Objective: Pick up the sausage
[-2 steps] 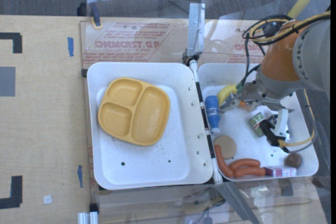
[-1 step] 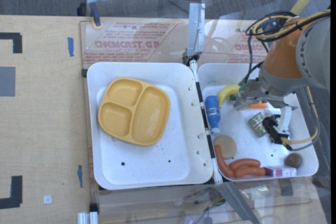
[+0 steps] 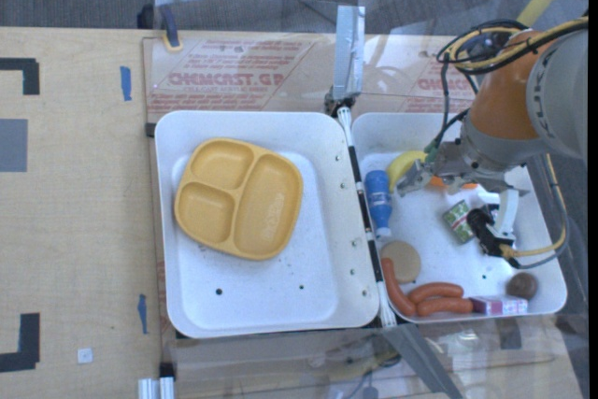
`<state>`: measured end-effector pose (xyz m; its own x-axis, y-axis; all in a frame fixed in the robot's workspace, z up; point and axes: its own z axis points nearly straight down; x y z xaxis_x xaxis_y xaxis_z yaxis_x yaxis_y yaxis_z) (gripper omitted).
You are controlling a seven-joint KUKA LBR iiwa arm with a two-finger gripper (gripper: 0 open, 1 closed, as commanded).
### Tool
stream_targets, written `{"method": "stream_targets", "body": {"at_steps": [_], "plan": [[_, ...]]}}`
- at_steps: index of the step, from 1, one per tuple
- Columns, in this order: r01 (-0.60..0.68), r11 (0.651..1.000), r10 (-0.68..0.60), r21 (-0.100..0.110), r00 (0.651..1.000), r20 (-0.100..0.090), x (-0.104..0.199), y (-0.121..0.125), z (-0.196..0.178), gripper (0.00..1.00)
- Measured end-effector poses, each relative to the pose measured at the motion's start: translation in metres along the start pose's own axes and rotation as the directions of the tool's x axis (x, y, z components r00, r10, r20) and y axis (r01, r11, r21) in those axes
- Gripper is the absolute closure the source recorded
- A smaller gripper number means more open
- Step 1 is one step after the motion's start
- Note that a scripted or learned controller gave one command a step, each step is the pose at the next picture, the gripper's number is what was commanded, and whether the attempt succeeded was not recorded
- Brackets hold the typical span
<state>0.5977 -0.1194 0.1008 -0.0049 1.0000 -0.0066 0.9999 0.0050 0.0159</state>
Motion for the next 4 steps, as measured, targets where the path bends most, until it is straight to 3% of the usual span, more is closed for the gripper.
{"method": "stream_targets", "body": {"at_steps": [1, 2, 3, 4], "plan": [[-0.16, 0.987, 0.16, 0.009, 0.987, -0.026, -0.056, -0.041, 0.009, 0.0], [-0.137, 0.99, 0.137, 0.018, 0.991, -0.003, -0.042, 0.059, 0.014, 0.0], [-0.012, 1.0, 0.012, 0.013, 1.0, -0.004, -0.068, 0.036, -0.065, 0.0], [0.186, 0.983, -0.186, 0.012, 0.983, -0.009, -0.045, -0.065, 0.009, 0.0]]}}
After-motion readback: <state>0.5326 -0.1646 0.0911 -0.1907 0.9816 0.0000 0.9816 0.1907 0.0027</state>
